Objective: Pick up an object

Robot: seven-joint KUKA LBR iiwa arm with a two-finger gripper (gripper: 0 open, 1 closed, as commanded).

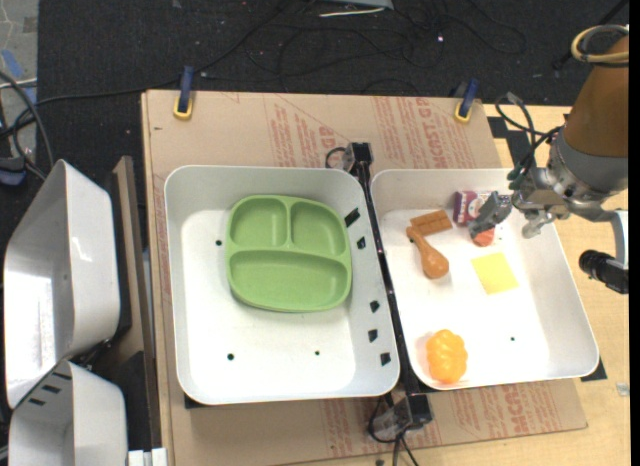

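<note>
Overhead slanted view of the bench, taking the right-hand shallow white bin (560, 349) as landmark. The two-finger gripper (488, 216) hangs over this bin's far edge, near its upper right part, at the end of the grey arm with its orange band (600, 104), which reaches in from the right; the wrist sits above the bin's right rim and the dark fingers point down and leftward into the bin. From where I stand I cannot tell whether the fingers are parted or closed, since they merge with the clutter beneath them. Directly at the fingertips lies a small reddish-pink object (484, 237), touching or just under them, and just to their left a small purple-and-white packet (466, 206); which of the two is the target I cannot say, and nothing is visibly gripped. Further left in the bin lies a brown wooden spoon-like utensil (430, 252), its long axis running diagonally from far-left to near-right; a flat yellow square sponge (494, 274) lies near the bin's centre, just nearer than the gripper; an orange rounded plastic fruit (446, 355) rests by the near rim, well apart from the fingers. The left-hand white bin (190, 354) carries a green compartmented plastic plate (289, 254). Judged from this, the nearest candidates lie below and left of the fingers, so a short descent would seem to suffice.
</note>
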